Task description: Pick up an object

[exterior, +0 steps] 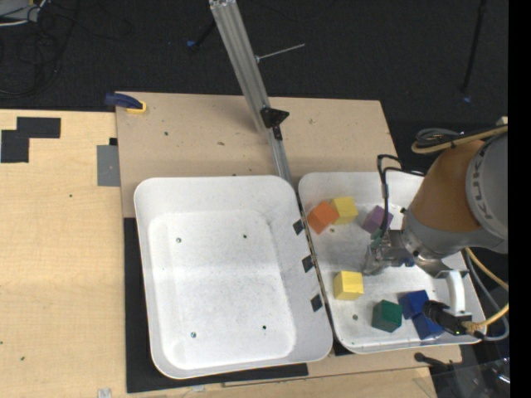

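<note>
Several small blocks lie in the right bin [357, 338]. An orange block [323, 215] and a yellow block [346, 208] sit at its far left, with a purple block [376, 219] beside them. Another yellow block [349, 284] lies mid-bin. A green block [387, 316] and two blue blocks [413, 303] [427, 327] rest near the front edge. My gripper [377, 260] hangs low over the bin's middle, just right of the nearer yellow block and below the purple one. The wrist hides what is under it.
The left bin [158, 197] stands beside the right one, with black clips [307, 262] along the shared rim. A slanted aluminium rail [245, 65] rises behind the bins. The grey and orange arm [452, 201] covers the right bin's far right part.
</note>
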`<action>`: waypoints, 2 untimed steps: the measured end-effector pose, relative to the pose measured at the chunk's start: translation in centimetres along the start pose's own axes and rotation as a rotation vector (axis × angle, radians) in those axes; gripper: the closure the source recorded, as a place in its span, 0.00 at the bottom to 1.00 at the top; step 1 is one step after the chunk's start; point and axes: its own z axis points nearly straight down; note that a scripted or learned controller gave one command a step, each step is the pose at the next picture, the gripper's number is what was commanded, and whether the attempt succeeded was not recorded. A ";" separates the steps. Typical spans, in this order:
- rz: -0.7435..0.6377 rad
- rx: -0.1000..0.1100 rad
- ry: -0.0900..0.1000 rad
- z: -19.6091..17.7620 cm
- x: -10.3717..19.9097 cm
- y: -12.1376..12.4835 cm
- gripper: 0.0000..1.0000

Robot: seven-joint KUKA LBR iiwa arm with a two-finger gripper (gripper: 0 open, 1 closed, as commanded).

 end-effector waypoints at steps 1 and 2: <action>-0.002 -0.003 -0.003 -4.9 -0.7 -0.8 1.00; -0.011 -0.006 -0.003 -11.1 -0.6 -1.0 1.00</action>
